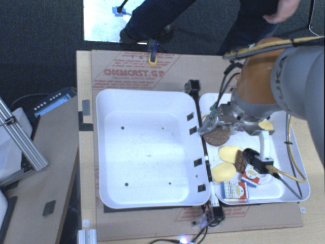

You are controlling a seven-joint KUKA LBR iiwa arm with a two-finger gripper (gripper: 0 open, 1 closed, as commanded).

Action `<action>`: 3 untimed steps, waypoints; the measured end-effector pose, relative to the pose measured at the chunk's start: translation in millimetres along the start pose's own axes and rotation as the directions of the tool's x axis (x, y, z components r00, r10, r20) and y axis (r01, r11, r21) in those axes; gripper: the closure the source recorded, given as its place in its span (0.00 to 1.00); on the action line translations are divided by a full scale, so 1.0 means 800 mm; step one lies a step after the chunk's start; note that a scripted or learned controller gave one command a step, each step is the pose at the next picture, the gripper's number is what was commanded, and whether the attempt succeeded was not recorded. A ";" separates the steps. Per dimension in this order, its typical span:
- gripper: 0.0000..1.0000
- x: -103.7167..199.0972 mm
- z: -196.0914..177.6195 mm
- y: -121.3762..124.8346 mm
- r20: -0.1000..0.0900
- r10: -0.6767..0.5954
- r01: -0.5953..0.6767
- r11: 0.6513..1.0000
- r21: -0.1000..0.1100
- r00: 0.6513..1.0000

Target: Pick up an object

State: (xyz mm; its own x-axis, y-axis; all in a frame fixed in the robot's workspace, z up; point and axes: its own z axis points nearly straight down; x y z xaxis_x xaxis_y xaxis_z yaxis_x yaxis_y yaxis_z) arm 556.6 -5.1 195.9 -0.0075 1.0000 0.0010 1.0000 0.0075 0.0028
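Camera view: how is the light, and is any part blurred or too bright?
In the camera view the light is even and soft from above; the left bin is bright white with faint shading along its walls; the bright floor patch at the top is overexposed; the arm looks slightly soft, and the small things in the right bin are not sharp enough to identify.

Dark carpet (40, 44) fills the upper frame. A bright floor patch (109, 14) glows at upper left. A pale wooden bench (56, 151) sits lower left.
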 end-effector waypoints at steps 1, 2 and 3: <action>1.00 0.035 -0.024 -0.022 0.000 0.001 -0.001 1.000 0.001 1.000; 1.00 0.115 -0.046 -0.083 -0.002 -0.004 0.004 1.000 0.004 1.000; 1.00 0.175 -0.114 -0.086 -0.002 -0.003 0.003 1.000 -0.002 1.000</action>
State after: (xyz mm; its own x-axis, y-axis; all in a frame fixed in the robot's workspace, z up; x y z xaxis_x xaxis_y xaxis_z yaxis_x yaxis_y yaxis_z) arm 486.7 134.4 287.4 -0.0102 0.9999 0.0033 0.9999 0.0102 0.0050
